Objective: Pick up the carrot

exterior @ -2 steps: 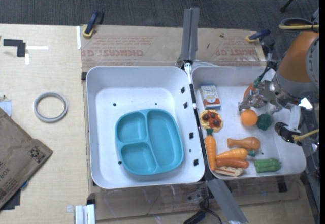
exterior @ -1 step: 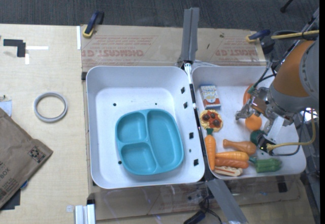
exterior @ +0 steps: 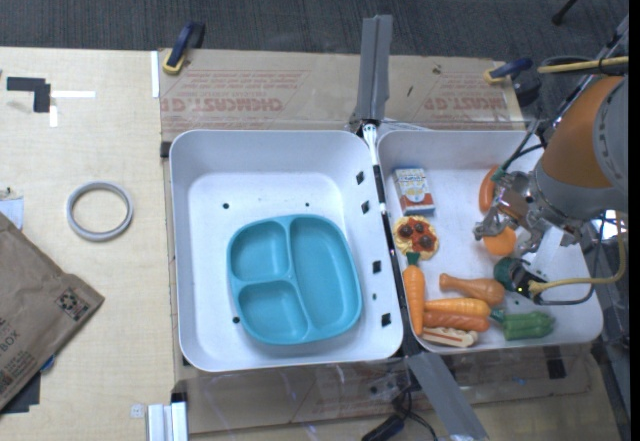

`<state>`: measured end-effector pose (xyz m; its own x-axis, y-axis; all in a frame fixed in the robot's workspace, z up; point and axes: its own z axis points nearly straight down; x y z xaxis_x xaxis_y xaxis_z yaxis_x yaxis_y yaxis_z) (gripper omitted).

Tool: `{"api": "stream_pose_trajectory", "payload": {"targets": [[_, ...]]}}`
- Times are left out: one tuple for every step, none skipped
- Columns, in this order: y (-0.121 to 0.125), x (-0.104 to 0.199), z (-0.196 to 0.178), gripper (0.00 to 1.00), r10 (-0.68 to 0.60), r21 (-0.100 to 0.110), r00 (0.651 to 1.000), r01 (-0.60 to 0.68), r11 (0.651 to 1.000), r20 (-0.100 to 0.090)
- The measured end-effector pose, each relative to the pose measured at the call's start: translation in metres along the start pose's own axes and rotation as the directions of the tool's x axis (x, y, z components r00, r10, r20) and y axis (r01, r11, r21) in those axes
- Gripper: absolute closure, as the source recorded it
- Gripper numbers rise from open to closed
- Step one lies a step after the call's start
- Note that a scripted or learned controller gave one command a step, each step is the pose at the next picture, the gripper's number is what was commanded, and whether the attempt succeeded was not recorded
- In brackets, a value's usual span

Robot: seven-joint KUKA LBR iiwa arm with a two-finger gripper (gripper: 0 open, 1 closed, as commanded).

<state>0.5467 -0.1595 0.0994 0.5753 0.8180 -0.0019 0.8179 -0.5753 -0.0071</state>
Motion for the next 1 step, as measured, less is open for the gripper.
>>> {"api": "stream_pose_trajectory", "payload": {"targets": [[0.0208, 0.0528, -0.1138, 1.00, 0.064, -0.005, 0.998, -0.064, 0.998, 0.001]]}}
